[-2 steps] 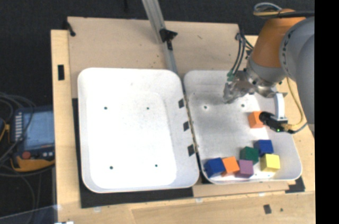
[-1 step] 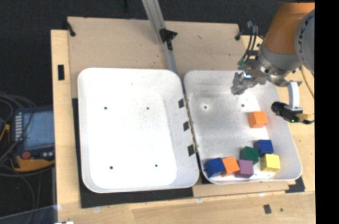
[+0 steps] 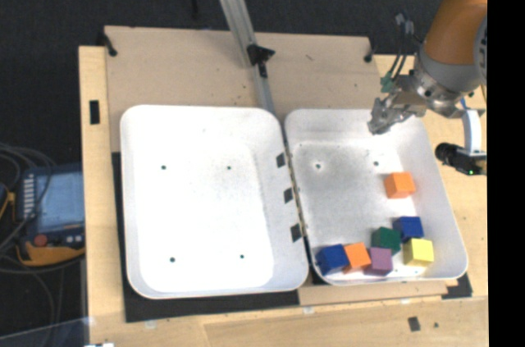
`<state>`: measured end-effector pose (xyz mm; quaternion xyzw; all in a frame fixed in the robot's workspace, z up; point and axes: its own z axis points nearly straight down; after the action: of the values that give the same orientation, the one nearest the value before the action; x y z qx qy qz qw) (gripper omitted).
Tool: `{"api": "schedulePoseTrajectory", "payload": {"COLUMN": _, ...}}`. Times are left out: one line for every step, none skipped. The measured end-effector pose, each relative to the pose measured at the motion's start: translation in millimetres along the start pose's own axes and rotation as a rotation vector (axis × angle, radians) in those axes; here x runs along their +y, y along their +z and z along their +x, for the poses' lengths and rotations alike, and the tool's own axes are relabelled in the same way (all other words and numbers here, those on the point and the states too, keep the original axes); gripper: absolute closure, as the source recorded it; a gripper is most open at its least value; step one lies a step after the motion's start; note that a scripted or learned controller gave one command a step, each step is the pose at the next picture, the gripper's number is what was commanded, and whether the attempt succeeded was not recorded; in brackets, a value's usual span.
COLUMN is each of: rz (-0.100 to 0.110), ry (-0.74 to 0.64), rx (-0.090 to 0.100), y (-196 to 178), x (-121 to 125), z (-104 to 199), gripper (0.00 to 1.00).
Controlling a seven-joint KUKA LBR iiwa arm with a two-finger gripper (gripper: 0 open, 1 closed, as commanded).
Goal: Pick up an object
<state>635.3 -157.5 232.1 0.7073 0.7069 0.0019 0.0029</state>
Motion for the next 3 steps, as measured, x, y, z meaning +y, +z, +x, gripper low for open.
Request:
{"api": "schedulePoseTrajectory", "payload": {"rz": 0.006, "ry": -0.007, "rx": 0.002, "y": 6, "x": -5, "z": 57, "gripper": 1.00}}
{"api": "schedulePoseTrajectory", "payload": {"rz": 0.006, "ry": -0.008, "rx": 0.003, "y": -8, "x": -14, "z": 107, "gripper": 1.00}}
{"api": "schedulePoseTrajectory", "payload": {"rz": 0.007, "ry": -0.007, "rx": 0.002, "y": -1, "x": -22, "z": 155, "gripper": 1.00}}
